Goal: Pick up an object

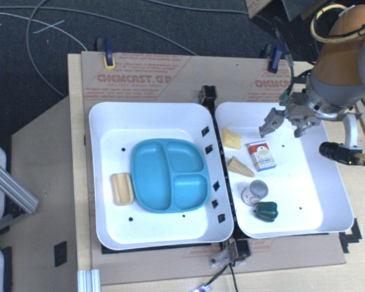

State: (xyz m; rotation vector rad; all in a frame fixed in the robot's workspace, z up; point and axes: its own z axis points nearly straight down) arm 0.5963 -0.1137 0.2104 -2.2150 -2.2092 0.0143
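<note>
The carton (262, 156) lies flat mid-way in the right bin (316, 215) — likely light, stiff, slick card; best pinched across its narrow sides. Cheese wedges (232, 140) sit near its left. The claw (288, 124) hovers above, spread wide, holding nothing.

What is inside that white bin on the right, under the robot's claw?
The right bin holds two pale yellow wedges, a small red-and-white box, a silver can and a dark green piece. The gripper hovers open above it, hiding some floor.
</note>
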